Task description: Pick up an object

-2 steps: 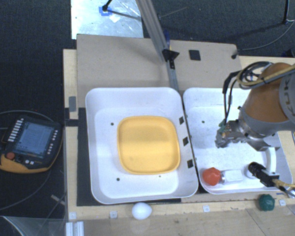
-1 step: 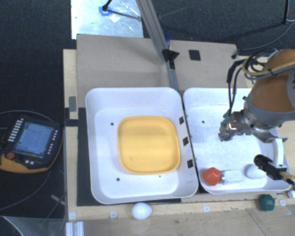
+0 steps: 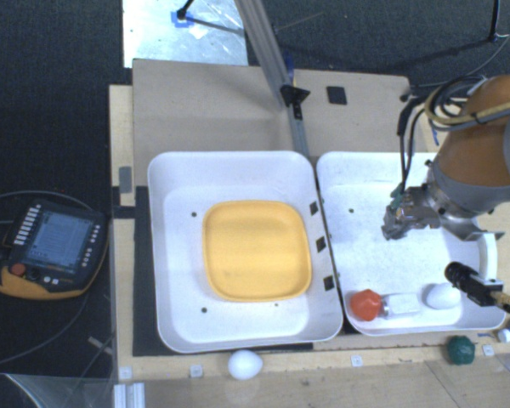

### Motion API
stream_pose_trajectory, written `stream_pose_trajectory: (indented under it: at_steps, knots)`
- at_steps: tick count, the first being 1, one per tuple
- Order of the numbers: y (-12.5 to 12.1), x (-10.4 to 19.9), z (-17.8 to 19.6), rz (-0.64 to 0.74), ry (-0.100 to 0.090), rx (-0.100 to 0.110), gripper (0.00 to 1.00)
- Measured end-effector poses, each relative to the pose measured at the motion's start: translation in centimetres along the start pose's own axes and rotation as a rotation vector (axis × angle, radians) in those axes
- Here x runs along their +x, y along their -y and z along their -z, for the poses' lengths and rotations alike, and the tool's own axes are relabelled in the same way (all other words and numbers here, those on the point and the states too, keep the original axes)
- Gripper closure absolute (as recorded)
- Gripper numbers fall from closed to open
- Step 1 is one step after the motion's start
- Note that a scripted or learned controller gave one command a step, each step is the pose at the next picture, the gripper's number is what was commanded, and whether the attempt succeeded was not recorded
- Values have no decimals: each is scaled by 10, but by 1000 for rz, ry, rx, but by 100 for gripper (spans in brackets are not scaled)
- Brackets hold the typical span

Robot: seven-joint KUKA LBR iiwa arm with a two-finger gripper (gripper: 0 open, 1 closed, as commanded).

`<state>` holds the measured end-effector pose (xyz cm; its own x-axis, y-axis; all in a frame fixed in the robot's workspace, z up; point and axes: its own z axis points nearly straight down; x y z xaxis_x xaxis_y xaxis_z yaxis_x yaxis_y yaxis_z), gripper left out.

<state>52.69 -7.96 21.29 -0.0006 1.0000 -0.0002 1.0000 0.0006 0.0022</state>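
**Bench stock, listed against the right bin**

1. Bench (image 3: 212, 100): tan board under the right bin (image 3: 357, 185). Its near edge is cut off at the bottom of the frame.
2. Left bin (image 3: 174, 228): white and shallow, touching the right bin's left wall.
3. Arm (image 3: 480, 151): grey with an orange band, hanging over the right bin's right half. It hides that side's rim and runs out of frame.
4. Yellow plate (image 3: 257, 249): square with rounded corners, lying flat in the middle of the left bin, well apart from the right bin.
5. Control pendant (image 3: 47, 252): on the dark floor, far left of the right bin. Its screen is too blurred to read.
6. Gripper (image 3: 397, 222): a dark, small shape over the bare middle of the right bin. I cannot tell whether it is apart or together. Nothing is visibly held, and it stands clear of the three items below.
7. Red round object (image 3: 365, 304): at the right bin's front left corner.
8. White oval object (image 3: 443, 296): along the right bin's front wall, towards the right. It is pale on white, so its outline is faint.
9. Small white block (image 3: 401, 304): between items 7 and 8, just beside the red one.
10. White egg shape (image 3: 245, 364): on the bench, outside the bins, left of the right bin's front.
11. Green ball (image 3: 461, 349): on the bench, just outside the right bin's front right corner.
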Motion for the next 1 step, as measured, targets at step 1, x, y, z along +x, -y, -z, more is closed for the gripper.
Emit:
stream_pose_trajectory:
  at_steps: [1]
  knots:
    - [-8, 54, -7, 5, -2, 2, 100]
